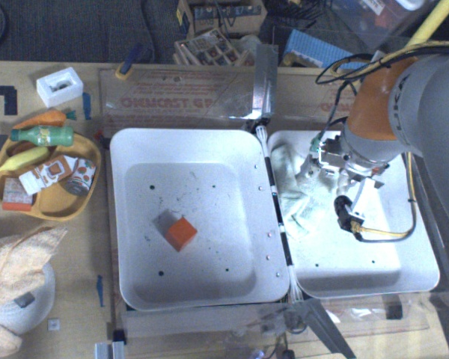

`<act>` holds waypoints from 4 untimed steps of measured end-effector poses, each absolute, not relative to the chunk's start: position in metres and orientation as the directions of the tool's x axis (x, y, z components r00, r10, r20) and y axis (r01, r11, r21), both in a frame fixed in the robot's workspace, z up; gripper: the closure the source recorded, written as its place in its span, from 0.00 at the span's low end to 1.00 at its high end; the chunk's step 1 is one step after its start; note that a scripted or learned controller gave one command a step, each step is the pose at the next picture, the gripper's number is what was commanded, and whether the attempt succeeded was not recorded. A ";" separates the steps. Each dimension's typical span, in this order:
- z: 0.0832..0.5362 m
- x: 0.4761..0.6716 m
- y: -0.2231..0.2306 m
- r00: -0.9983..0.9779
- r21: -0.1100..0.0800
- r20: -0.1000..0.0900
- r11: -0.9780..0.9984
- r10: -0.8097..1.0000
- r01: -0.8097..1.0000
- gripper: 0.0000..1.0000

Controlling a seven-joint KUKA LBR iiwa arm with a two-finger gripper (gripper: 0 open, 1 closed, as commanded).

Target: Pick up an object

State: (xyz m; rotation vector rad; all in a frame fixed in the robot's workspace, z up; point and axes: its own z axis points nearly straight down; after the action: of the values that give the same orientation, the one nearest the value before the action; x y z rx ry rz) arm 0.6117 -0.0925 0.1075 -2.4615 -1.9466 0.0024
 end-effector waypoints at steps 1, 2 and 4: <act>0.198 0.593 -0.122 0.356 0.001 -0.001 -0.356 0.935 0.935 0.00; 0.191 0.596 -0.199 0.312 0.003 -0.002 -0.312 0.950 0.950 0.00; 0.145 0.614 -0.119 0.369 -0.005 0.000 -0.369 0.930 0.930 0.00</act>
State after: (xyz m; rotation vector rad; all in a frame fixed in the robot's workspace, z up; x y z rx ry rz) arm 0.6145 -0.1193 0.1448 -2.5956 -1.7629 0.0043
